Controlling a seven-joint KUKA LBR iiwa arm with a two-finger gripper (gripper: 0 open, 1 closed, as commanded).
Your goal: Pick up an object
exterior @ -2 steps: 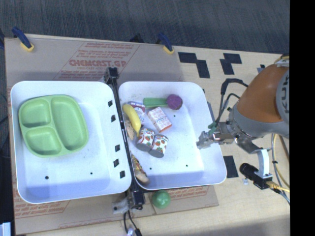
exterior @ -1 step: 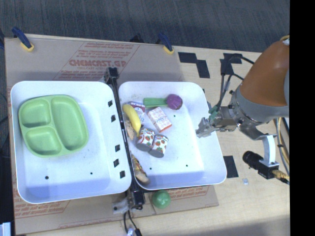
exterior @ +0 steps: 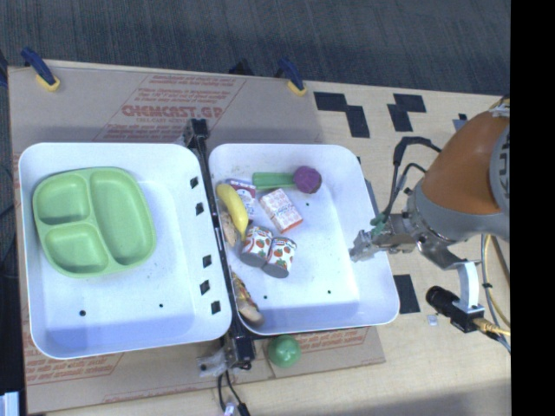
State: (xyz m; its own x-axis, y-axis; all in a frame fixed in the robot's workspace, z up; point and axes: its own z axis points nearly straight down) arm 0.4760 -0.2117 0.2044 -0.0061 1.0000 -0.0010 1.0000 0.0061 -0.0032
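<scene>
- Bench (exterior: 434, 120) is tan with a cardboard sheet (exterior: 173, 102) under two white bins, dark carpet behind.
- Left bin (exterior: 113, 319) has a green tray (exterior: 91, 219) with three compartments.
- Right bin (exterior: 334, 276) has the pile: banana (exterior: 231, 211), a small carton (exterior: 282, 210), two little cans (exterior: 267, 251), and a green stick with a purple knob (exterior: 290, 180). A green ball (exterior: 283, 351) sits outside, just below the bins.
- Gripper (exterior: 362, 248) hangs at the right bin's right rim, well apart from the pile. Can't tell how it's set (too small and blurry).
- Progress: nothing picked up, so I'd say the whole grab is left.
- Banana's long axis runs top to bottom along the divider, leaning slightly right toward the bottom.
</scene>
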